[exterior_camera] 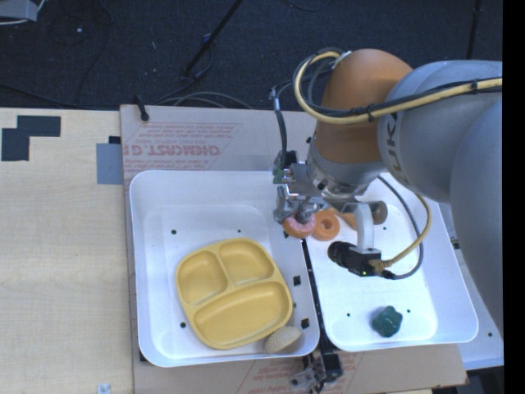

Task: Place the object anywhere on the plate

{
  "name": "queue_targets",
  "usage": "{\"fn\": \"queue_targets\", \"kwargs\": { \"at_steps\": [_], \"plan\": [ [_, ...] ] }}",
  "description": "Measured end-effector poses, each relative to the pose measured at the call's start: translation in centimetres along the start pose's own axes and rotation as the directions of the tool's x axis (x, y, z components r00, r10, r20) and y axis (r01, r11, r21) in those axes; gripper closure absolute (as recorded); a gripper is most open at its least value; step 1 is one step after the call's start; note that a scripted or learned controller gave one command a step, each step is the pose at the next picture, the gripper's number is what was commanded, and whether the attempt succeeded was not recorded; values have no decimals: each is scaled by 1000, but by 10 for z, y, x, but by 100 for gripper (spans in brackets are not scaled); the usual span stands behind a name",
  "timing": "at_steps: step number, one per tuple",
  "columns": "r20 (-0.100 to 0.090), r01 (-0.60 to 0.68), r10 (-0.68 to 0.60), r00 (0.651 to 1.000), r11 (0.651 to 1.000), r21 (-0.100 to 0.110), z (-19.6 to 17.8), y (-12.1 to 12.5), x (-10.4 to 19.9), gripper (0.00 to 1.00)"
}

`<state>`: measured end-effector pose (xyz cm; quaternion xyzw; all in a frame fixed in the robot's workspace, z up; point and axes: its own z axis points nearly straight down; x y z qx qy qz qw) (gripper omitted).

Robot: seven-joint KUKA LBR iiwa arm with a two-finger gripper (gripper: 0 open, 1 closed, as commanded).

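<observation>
My gripper (297, 218) hangs over the divider between the two bins, its fingers closed on a pink ring-shaped donut (295, 227) that pokes out just below them. An orange donut (326, 226) lies right beside it, at the left edge of the right bin. The yellow three-compartment plate (234, 290) rests in the left bin, below and left of the gripper, with nothing on it.
A beige round piece (285, 340) lies against the plate's lower right corner in the left bin (156, 220). A green lump (387, 322) sits near the front of the right bin (435, 302). A black cable fitting (353, 257) hangs under the wrist.
</observation>
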<state>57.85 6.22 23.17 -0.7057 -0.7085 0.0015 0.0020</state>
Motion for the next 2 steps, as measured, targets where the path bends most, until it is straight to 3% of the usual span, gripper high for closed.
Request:
{"fn": "queue_targets", "kwargs": {
  "at_steps": [1,2],
  "plan": [
    [0,1,-1,1000,1000,2,15,-2,53,100],
    [1,-2,2,1000,1000,1,14,-2,51,0]
  ]
}}
